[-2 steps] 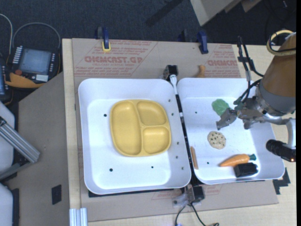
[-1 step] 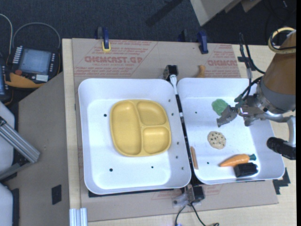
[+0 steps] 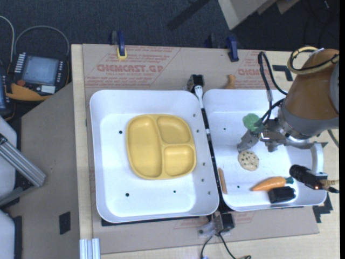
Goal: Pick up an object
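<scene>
Nearest the camera, along the front wall of the right bin [image 3: 302,203], lie a black block [image 3: 282,195] and a toy carrot [image 3: 269,184], the carrot's orange body pointing left and its green top touching the block. Just behind them sits a round speckled cookie [image 3: 248,159], and farther back a green leafy piece [image 3: 251,122].

The arm [image 3: 311,99] comes in from the right edge and bends down over the right bin, its orange band facing up and its grey wrist below, with dark cables looping across the back of the bin. The gripper [image 3: 254,141] hangs low between the green piece and the cookie, just above the cookie. One grey finger [image 3: 246,142] angles down to the left, close to the cookie's upper edge; whether it touches cannot be told. The other finger is tangled with the wrist hardware, so how wide the gripper is spread cannot be told, and nothing can be seen between its fingers.

The left bin [image 3: 108,161] holds a yellow divided plate [image 3: 160,145] with three compartments, well apart from the gripper. A small black device with an orange tip [image 3: 307,177] juts in over the right bin's right side; what it is stays unclear.
</scene>
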You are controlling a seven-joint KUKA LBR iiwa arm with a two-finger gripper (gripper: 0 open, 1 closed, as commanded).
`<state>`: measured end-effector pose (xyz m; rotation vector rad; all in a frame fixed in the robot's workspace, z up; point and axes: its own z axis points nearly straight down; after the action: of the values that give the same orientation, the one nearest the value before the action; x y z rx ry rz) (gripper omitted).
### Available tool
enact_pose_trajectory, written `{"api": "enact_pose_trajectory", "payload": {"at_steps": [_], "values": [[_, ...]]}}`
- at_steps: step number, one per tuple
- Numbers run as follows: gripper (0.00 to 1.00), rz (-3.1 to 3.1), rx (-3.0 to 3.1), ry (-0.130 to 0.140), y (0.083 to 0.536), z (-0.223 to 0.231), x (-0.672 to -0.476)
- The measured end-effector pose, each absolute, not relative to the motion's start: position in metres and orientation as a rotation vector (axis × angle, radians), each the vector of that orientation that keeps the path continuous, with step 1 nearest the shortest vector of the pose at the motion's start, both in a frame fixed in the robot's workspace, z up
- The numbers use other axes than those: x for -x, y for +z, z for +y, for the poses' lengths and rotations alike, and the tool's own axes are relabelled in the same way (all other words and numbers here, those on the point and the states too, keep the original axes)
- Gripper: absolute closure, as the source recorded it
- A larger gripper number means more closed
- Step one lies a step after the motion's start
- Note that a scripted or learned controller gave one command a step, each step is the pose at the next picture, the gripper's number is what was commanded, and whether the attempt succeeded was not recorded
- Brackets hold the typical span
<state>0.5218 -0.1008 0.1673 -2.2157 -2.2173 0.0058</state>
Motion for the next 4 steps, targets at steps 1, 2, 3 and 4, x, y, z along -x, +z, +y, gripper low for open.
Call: {"api": "enact_pose_trajectory", "payload": {"at_steps": [1, 2, 3, 4], "values": [[0.00, -2.215, 2.219, 0.006, 0.121, -0.108, -0.520], [0.00, -2.218, 2.221, 0.003, 0.083, -0.107, -0.520], [1.00, -2.220, 2.224, -0.001, 0.095, -0.107, -0.520], [1.00, -2.226, 2.224, -0.005, 0.158, -0.104, -0.521]]}}
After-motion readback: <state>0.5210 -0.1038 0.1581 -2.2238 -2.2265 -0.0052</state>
